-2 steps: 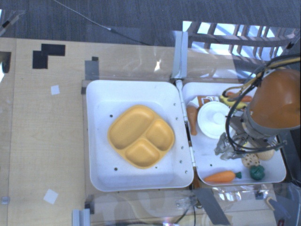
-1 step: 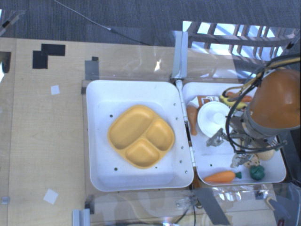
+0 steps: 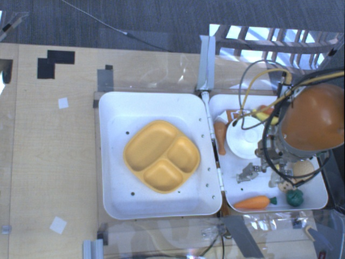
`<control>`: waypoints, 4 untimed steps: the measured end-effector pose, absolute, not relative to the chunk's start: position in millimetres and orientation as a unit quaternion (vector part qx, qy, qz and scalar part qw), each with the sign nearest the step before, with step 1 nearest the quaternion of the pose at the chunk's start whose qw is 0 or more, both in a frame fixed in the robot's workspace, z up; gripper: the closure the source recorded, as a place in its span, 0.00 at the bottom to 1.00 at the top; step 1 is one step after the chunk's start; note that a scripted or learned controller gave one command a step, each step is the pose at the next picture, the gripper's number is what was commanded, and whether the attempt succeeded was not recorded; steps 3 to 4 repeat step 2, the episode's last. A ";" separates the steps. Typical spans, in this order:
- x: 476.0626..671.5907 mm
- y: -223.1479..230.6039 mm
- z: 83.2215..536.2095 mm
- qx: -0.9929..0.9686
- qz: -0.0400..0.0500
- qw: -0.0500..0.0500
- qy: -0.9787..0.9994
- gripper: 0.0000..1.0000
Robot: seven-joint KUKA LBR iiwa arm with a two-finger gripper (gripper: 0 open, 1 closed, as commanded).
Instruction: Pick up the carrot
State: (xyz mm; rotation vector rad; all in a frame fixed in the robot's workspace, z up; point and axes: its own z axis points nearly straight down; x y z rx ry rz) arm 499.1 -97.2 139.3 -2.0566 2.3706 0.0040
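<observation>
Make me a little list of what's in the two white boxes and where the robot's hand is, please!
left bin: shallow white bin holding a yellow three-part plastic plate
right bin: shallow white bin holding the toys
carrot: orange toy carrot with green tip, lying along the near edge of the right bin
other toys: round white plate; small dark green toy
gripper: grey metal two-finger gripper over the right bin, above the carrot, not holding it

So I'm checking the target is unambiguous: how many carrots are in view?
1. The carrot lies at the near edge of the right bin, green end pointing right. The arm covers part of that bin, so another could be hidden.
</observation>
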 end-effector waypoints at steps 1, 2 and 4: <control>488.2 -86.3 128.7 -0.602 0.001 0.001 0.799 0.00; 488.5 -86.8 132.6 -0.577 0.001 0.002 0.817 0.00; 488.5 -86.8 132.6 -0.577 0.001 0.002 0.817 0.00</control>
